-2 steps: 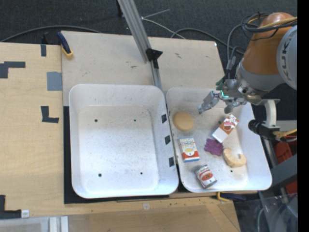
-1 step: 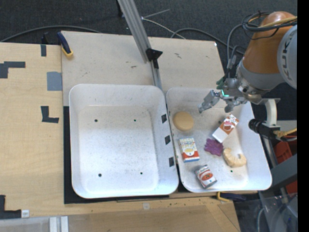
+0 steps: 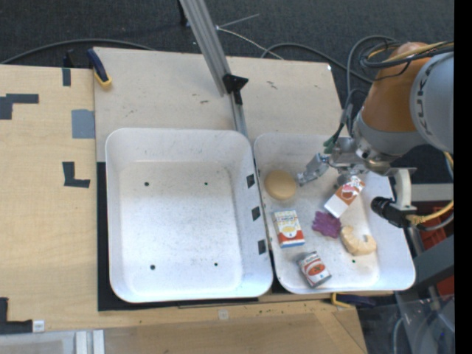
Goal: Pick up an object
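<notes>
The right bin (image 3: 391, 271) holds several objects: a round tan bun (image 3: 280, 184), a white and red packet (image 3: 345, 196), a purple piece (image 3: 326, 224), a small white and orange box (image 3: 289, 228), a red and white can (image 3: 315, 268) and a tan ring-shaped pastry (image 3: 358, 241). My gripper (image 3: 330, 174) hangs over the upper part of this bin, open, between the bun and the packet. Its left finger (image 3: 310, 172) points toward the bun, and the packet lies just below its right side. Nothing sits between the fingers.
The left bin (image 3: 118, 198) sits beside the right one, with a raised rim between them. A slanted metal rail (image 3: 210, 43) reaches down to the bins' far edge. Cables and the arm's body (image 3: 398, 102) crowd the right side.
</notes>
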`<action>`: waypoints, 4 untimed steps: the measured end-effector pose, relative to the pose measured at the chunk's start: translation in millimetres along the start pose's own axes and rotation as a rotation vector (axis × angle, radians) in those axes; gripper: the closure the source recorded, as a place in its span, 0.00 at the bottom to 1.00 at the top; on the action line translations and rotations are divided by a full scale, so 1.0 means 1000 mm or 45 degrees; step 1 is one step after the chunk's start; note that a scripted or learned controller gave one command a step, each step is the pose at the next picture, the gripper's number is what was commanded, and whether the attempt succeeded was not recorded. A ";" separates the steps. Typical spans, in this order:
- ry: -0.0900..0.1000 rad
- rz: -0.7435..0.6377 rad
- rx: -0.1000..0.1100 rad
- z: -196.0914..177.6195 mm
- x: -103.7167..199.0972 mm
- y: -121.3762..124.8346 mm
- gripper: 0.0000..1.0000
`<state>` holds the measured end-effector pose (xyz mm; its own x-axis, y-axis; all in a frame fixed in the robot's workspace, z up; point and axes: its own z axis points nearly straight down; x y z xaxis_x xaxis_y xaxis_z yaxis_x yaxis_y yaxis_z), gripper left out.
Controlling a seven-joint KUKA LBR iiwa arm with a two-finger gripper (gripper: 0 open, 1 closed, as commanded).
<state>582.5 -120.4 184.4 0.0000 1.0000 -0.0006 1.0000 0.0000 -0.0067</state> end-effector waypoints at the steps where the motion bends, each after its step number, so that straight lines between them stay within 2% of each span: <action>1: 0.001 -0.002 0.000 0.048 0.007 -0.007 0.00; 2: -0.001 -0.002 -0.006 0.098 0.007 -0.007 0.00; 3: 0.001 -0.003 -0.007 0.086 0.008 -0.007 1.00; 4: 0.000 -0.002 -0.013 0.025 0.010 -0.012 1.00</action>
<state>569.9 -110.4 159.8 -0.0014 1.0000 -0.0005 1.0000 0.0014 0.0035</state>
